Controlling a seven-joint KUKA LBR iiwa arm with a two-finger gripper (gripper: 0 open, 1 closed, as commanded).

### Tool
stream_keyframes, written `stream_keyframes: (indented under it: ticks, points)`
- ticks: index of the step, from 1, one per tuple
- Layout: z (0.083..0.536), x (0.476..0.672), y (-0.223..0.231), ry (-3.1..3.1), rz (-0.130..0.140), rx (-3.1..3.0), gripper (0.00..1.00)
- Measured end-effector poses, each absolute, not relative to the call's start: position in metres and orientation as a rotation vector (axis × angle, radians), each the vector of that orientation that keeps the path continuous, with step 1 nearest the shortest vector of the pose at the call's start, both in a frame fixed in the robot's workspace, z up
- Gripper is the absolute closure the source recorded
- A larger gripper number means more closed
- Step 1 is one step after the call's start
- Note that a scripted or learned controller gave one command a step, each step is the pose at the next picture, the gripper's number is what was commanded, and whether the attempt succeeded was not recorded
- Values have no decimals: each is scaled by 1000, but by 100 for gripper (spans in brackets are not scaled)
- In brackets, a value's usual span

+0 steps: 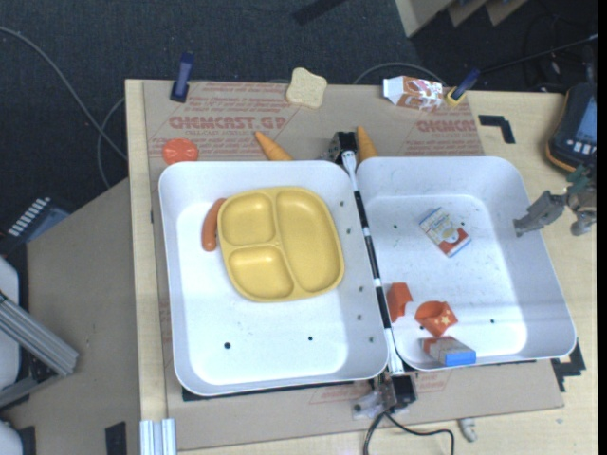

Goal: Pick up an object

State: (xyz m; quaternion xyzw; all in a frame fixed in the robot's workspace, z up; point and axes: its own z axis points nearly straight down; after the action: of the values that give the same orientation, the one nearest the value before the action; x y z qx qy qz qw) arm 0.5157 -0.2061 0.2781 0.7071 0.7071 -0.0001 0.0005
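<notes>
Your hand [536, 214] sits at the right bin's [493, 173] right rim, finger state unclear; small carton [445, 231] lies left of it.

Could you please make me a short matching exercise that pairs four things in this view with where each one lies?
Things:
1. yellow plate
2. small card box
3. slice of bread
4. blue block

Places:
A. on the bench beyond the bins
B. in the left bin
C. near the middle of the right bin
D. at the near edge of the right bin

Pairs: 1-B, 2-C, 3-A, 4-D
</notes>
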Motion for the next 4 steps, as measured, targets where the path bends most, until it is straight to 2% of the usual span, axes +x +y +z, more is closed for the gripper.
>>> stream_keyframes:
  ticks: [1, 3, 4]
  points:
    - [93, 525, -145, 2225, -2, 2223, 0]
    - [85, 667, -94, 2223, 1, 2218, 0]
    - [96, 667, -95, 2220, 2, 2215, 100]
